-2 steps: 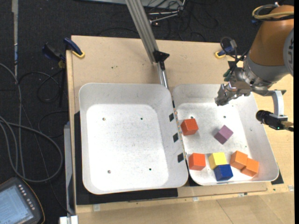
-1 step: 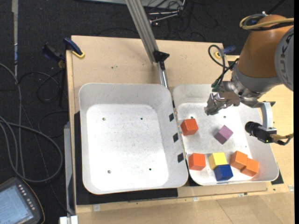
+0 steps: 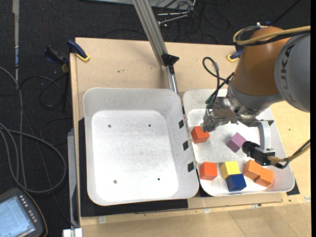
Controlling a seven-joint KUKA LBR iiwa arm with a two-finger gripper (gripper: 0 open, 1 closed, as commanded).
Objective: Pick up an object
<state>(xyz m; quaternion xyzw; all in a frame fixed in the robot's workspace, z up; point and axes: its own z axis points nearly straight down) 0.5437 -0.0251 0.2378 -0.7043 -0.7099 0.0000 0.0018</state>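
Left bin (image 3: 98,112) on the counter (image 3: 123,58), right bin (image 3: 284,179) beside it. Pincer (image 3: 206,128) low in right bin, touching the orange-red block (image 3: 199,134) (grip state: cannot tell). Purple block (image 3: 237,142) right of it; orange cube (image 3: 208,170), yellow (image 3: 229,169), blue (image 3: 236,182) along front.

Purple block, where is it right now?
The purple block lies in the right bin, right of the red-orange block and above the yellow block.
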